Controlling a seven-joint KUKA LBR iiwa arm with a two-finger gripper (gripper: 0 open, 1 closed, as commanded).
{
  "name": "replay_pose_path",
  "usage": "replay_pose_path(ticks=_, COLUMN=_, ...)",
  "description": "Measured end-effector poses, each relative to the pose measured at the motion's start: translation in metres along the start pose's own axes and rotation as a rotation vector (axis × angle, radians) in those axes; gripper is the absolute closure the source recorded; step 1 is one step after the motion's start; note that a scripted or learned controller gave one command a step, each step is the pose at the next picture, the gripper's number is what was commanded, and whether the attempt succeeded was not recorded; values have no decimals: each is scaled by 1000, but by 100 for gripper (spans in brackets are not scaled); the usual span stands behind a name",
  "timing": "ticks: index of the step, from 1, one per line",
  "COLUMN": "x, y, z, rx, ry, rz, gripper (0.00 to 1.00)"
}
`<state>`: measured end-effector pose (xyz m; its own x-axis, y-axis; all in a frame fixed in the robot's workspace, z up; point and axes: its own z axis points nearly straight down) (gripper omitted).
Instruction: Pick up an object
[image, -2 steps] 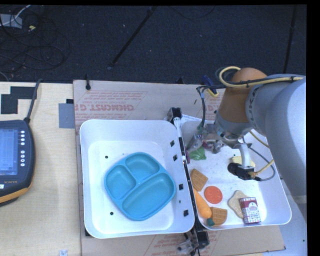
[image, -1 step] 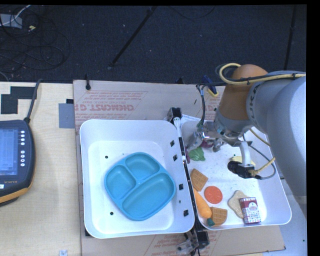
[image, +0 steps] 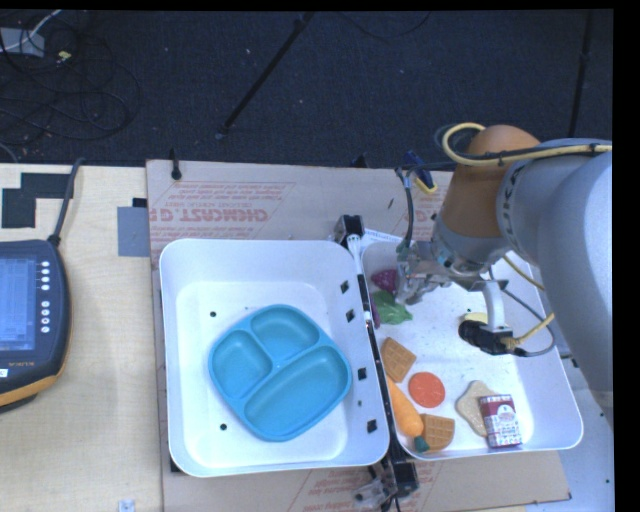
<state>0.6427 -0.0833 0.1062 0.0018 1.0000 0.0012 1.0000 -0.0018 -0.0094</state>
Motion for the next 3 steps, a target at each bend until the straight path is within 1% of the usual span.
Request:
replay_pose_path(ticks=1, x=0, y=0, z=0, rx=0, ry=0, rz=1, gripper=0)
replay_pose_path(ticks=2, x=-3, y=2, z=18, rx=-6, ry=-2, rz=-2, gripper=0)
replay_pose_path(ticks=3, x=-1, y=2, z=18, rx=-8, ry=-4, rz=-2, gripper=0)
